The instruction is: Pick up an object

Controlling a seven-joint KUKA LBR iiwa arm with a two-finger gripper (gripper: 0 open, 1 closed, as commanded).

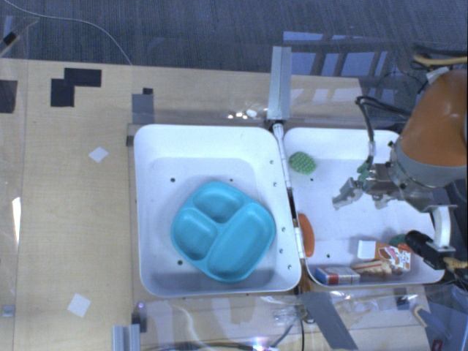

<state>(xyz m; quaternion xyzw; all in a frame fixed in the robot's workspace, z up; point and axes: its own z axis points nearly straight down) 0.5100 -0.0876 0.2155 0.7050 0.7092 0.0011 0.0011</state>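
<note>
My gripper (363, 199) hangs over the middle of the right bin (333, 146), its two grey fingers spread open with nothing between them. A green bumpy ball (301, 162) lies to its upper left, near the bin's back left corner. An orange carrot-like piece (306, 235) rests along the bin's left wall. In front of the gripper sit a small white block (366, 248), an orange and red packet (392, 259) and a small flat box (338, 275) by the front wall.
The left bin (157, 152) holds a blue divided plate (223, 230). A metal divider post (279, 86) stands behind the seam between the bins. The arm's orange band and grey body (439, 137) cover the right bin's right side.
</note>
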